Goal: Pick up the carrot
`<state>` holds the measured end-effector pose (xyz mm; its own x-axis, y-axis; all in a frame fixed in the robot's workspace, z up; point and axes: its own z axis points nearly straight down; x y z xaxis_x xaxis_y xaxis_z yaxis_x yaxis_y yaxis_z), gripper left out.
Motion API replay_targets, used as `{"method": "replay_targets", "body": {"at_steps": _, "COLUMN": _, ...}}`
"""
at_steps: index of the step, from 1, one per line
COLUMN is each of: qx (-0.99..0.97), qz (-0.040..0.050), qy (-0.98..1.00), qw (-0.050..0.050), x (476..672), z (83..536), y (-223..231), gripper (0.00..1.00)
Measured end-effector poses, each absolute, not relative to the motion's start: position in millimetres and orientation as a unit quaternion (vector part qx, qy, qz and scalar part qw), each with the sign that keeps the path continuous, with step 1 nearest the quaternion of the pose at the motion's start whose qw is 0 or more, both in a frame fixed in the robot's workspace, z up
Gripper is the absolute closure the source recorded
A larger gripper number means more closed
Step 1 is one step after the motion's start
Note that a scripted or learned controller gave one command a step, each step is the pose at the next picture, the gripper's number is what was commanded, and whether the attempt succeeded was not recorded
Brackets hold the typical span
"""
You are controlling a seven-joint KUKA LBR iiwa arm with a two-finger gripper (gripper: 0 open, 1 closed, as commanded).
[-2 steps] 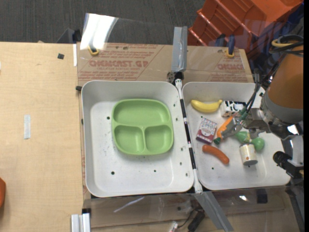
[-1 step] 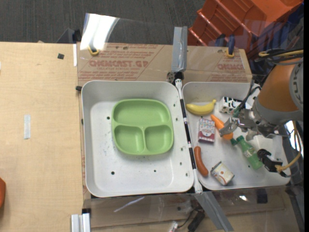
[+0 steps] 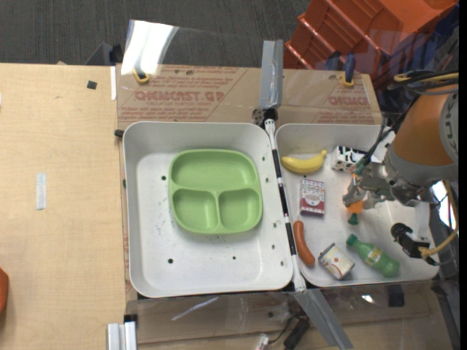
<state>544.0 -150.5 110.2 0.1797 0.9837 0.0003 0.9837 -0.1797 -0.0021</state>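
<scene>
Over right bin (image 3: 408,268), arm angles down, gripper (image 3: 355,195) straddling carrot (image 3: 354,210).

dark grey carpet (image 3: 182,6) runs across the top of the frame, a pale wood bench (image 3: 58,195) fills the left, printed cardboard (image 3: 190,93) sits upper centre, orange bins (image 3: 365,13) upper right

Most of the carrot (image 3: 354,210) is covered by the gripper (image 3: 362,193), leaving just a small orange bit below it, so whether the fingers touch it cannot be told. A black-and-white object (image 3: 346,157) in the right bin (image 3: 321,133) is partly behind the arm and too small to identify. The arm (image 3: 427,133) runs off the right edge. An orange thing (image 3: 3,289) is cut by the left edge.
</scene>
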Motion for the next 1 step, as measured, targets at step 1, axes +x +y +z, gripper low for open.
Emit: {"method": "replay_targets", "body": {"at_steps": 1, "qx": -0.723, "qz": 0.001, "qy": -0.691, "qw": -0.001, "x": 658.5, "z": 276.7, "y": -127.1, "gripper": 1.0}}
